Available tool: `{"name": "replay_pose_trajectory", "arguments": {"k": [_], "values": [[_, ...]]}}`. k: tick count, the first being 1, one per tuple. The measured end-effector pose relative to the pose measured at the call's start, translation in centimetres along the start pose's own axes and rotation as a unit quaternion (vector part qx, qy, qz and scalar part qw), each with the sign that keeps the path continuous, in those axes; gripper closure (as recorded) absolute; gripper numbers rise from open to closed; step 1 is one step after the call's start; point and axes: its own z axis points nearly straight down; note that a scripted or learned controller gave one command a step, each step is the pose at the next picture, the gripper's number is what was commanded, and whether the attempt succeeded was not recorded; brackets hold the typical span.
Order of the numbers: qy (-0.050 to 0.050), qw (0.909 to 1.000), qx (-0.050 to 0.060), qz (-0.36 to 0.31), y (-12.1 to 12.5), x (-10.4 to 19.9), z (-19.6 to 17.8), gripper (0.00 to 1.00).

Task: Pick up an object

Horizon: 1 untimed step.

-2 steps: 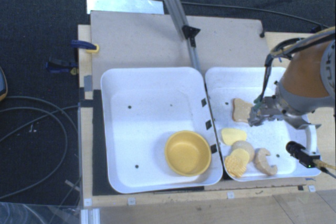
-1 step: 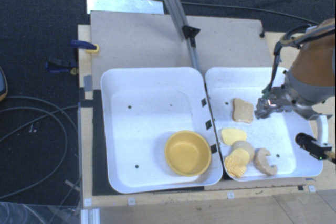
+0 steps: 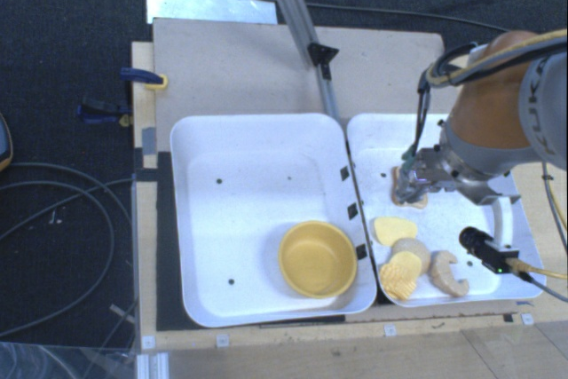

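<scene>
The gripper (image 3: 411, 187) is low in the right bin (image 3: 373, 133), set directly over a small tan piece (image 3: 414, 201) near the bin's middle, evidently positioned for a grasp from above. How far it is open cannot be told (the wrist blocks the tips), nor whether it touches the piece. Other candidates lie near the front: a pale yellow slice (image 3: 394, 231), a ridged yellow piece (image 3: 401, 277) and a beige curved piece (image 3: 446, 272). A yellow bowl (image 3: 318, 258) sits in the left bin (image 3: 248, 133).
</scene>
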Motion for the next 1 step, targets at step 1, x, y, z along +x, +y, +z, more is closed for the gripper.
{"name": "replay_pose_trajectory", "arguments": {"k": [1], "values": [[0.0, 1.0, -0.001, -0.001, 0.31, 5.95, -1.42, 1.0]]}}
